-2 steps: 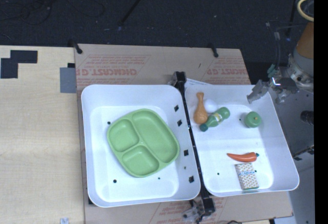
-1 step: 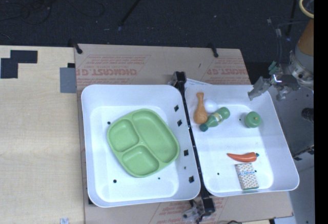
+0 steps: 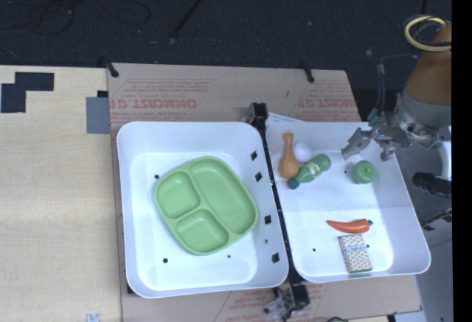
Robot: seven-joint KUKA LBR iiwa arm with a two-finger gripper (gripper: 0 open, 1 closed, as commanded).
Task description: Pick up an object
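My gripper (image 3: 371, 147) hangs over the far right part of the right bin (image 3: 413, 239), open, with nothing between its fingers. Just below it in the view lies a small round green fruit (image 3: 362, 172). Left of that rest a green bottle (image 3: 310, 170) and an orange drumstick-shaped toy (image 3: 289, 158), touching each other. A red chili pepper (image 3: 349, 225) lies nearer the front, and a small patterned box (image 3: 356, 253) sits in front of it.
The left bin (image 3: 133, 166) holds a green divided plate (image 3: 205, 204). A black divider (image 3: 267, 188) runs between the bins. Cardboard (image 3: 199, 92) lies under both bins, with dark floor beyond. The grey and orange arm (image 3: 430, 85) stands at the right.
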